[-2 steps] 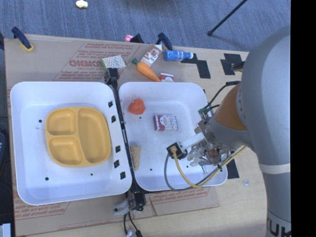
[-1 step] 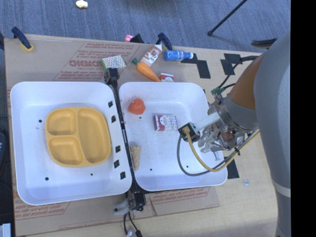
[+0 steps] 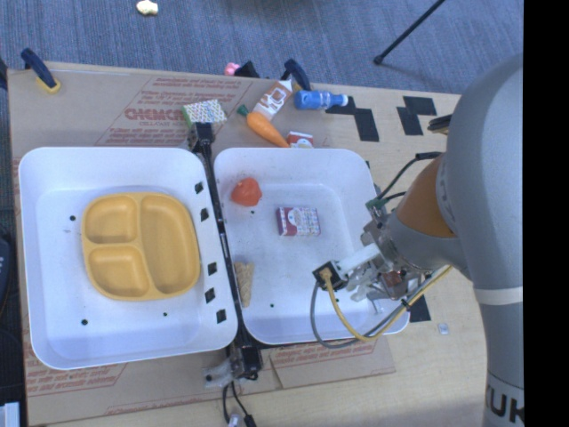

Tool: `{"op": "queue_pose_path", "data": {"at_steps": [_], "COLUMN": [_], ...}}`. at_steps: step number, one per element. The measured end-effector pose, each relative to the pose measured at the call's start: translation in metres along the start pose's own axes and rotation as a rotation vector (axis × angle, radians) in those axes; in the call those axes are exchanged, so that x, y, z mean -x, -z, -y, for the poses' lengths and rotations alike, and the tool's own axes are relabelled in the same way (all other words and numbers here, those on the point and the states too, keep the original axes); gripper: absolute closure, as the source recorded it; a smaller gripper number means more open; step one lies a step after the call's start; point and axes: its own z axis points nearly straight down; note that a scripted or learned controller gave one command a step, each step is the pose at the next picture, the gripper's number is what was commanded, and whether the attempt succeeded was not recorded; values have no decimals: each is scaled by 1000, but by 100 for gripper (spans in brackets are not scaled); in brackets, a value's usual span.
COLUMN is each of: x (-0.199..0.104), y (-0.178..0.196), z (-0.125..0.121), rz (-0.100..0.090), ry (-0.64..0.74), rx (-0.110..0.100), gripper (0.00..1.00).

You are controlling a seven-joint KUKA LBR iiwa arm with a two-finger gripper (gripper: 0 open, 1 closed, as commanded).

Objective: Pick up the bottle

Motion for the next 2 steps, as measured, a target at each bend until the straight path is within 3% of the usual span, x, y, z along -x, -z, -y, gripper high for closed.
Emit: {"op": "queue_pose_path", "data": {"at_steps": [1, 2], "x": [3, -17], "y": [54, -17], "z": [-18, 69], "rz": [-3, 0], "ry": [-20, -19], "rx": [2, -1], "gripper": [100, 100]}}
